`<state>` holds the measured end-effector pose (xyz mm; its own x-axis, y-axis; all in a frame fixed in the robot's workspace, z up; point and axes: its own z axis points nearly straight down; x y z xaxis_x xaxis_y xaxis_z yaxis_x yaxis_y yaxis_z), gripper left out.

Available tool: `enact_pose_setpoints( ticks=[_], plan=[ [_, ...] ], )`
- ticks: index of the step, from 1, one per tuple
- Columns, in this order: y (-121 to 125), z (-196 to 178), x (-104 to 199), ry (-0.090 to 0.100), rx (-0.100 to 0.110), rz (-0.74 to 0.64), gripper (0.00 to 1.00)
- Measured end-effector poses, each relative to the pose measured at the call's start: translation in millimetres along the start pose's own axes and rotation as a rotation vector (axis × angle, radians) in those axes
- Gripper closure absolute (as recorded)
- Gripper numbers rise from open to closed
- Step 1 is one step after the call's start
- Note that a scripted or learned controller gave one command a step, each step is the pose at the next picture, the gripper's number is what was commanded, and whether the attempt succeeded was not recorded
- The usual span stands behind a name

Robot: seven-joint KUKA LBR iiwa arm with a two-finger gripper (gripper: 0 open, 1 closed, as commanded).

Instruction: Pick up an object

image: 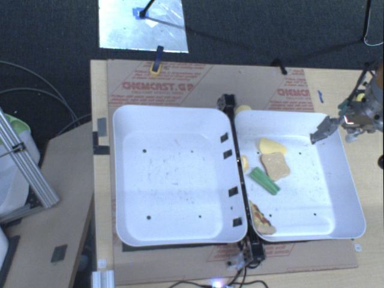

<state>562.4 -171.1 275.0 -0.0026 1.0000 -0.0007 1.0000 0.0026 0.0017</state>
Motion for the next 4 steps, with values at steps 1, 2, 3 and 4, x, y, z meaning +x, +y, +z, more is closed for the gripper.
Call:
enact_pose_setpoints(
  ticks=[1,2,3,4],
  plan=[
    [-73.9,93.8,71.2,0.007,0.014,-0.005,0.0],
    [2.0,159.7,52.2,0.0,0.0,-0.003,0.0],
    [65.7,190.2,31.1,-0.001,-0.007,-0.003,0.0],
    [-80.1,190.8,54.0,0.0,0.007,0.007,0.0]
  ],
)
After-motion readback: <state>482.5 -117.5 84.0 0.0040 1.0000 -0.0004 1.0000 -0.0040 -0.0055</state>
